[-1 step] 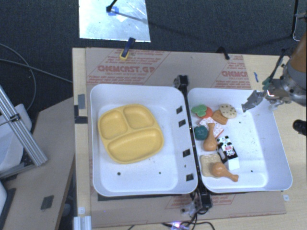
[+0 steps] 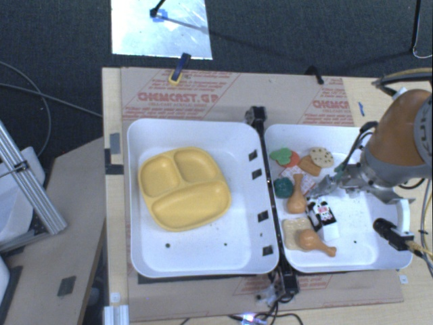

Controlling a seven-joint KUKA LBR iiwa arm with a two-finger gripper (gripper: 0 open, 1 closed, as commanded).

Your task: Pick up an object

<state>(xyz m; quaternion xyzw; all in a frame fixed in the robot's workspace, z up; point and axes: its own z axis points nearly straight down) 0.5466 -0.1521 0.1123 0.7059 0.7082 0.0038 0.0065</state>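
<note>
Two shallow white plastic bins (image 2: 196, 131). One yellow three-compartment plastic tray (image 2: 184, 187). Two tan toy drumsticks (image 2: 315, 241). One round speckled toy cookie (image 2: 321, 157). One green-and-red toy vegetable (image 2: 284, 158). One teal piece (image 2: 283, 187).

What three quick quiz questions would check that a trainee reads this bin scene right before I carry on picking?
1. True or false: the yellow divided plate lies in the left bin.
2. Which bin holds the toy food pieces such as the drumstick? A) left B) right
3. From which side of the view does the arm reach in?

Key: 1 true; 2 B, the right bin; 3 the right.
</note>
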